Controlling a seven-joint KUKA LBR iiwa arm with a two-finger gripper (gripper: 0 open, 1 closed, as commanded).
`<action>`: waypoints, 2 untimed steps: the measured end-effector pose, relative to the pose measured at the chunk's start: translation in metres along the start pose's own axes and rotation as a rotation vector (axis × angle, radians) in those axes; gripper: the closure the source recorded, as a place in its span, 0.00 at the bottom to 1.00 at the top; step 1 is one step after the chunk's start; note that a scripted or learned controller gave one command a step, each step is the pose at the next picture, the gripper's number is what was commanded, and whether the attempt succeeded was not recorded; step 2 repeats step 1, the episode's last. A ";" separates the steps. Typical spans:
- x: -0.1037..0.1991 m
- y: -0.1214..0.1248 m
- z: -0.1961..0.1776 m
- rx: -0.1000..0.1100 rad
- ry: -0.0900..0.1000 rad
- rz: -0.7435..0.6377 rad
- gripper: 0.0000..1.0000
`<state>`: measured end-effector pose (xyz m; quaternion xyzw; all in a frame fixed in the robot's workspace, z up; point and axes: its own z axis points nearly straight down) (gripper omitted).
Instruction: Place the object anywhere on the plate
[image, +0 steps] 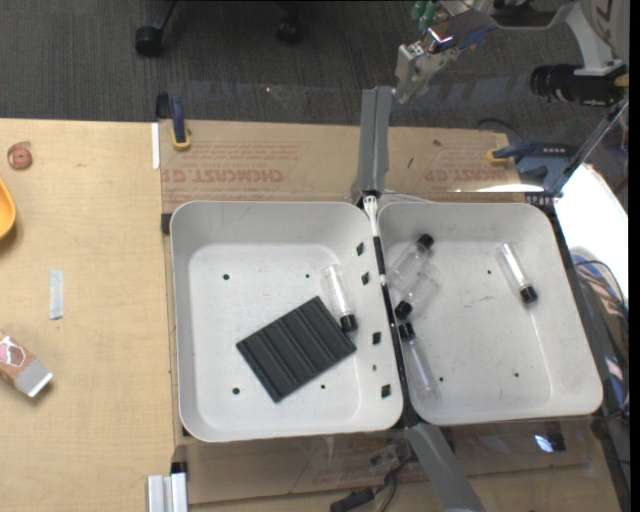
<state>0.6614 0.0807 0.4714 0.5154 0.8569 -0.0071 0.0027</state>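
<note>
A dark grey ribbed plate (296, 349) lies tilted on the floor of the left bin (200, 300). A clear tube with a black cap (337, 296) lies in the same bin, its capped end at the plate's upper right corner. Whether it rests on the plate or just beside it is unclear. The right bin (560, 330) holds several more clear, black-capped tubes: one at the upper left (412, 264), one along the left wall (416, 362) and one at the upper right (516, 272). My gripper (410, 72) is far back, above the cardboard behind the bins, away from every tube.
A grey bar (374, 140) stands behind the seam between the bins. Clamps (178, 128) hold the cardboard sheet at the back. Small items lie on the wooden bench at the left (24, 366). Cables and gear crowd the right side.
</note>
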 end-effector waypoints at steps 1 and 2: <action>-0.001 0.001 -0.007 0.002 -0.002 0.000 1.00; -0.001 0.001 -0.007 0.002 -0.002 0.000 1.00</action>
